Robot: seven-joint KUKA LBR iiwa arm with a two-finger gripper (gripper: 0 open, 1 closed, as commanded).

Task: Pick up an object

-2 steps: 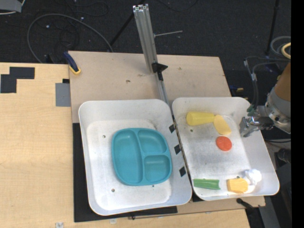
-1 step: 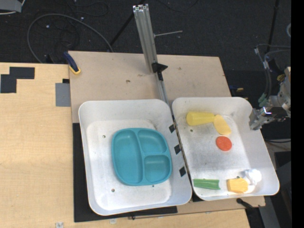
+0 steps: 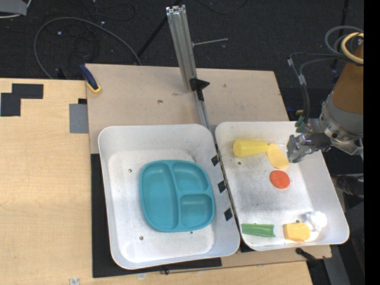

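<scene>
Pale wood made up the worktop (image 3: 142,94), on which two shallow white bins were set side by side; the right bin (image 3: 332,200) is taken as the landmark. Against its far right rim the end effector (image 3: 297,149) was seen, hung from the grey arm (image 3: 347,108) that came in from the right. Whether it stood wide or narrow could not be told, and nothing was seen gripped in it.

Just beside it, on the side toward the bin's middle, a small yellow piece (image 3: 276,156) was found, close to or touching it; contact could not be settled. A longer yellow object (image 3: 250,148) lay next, further from the rim, its long axis running across the bin toward the end effector. A red round object (image 3: 280,180) lay nearer the bin's centre, a little to the near side. Along the near rim a green block (image 3: 257,230) and a yellow-and-white object (image 3: 301,230) were well apart from the end effector.

The small yellow piece was judged the nearest candidate, reached by a short shift inward and down. A teal divided plate (image 3: 176,195) was held by the left bin (image 3: 113,153).
</scene>
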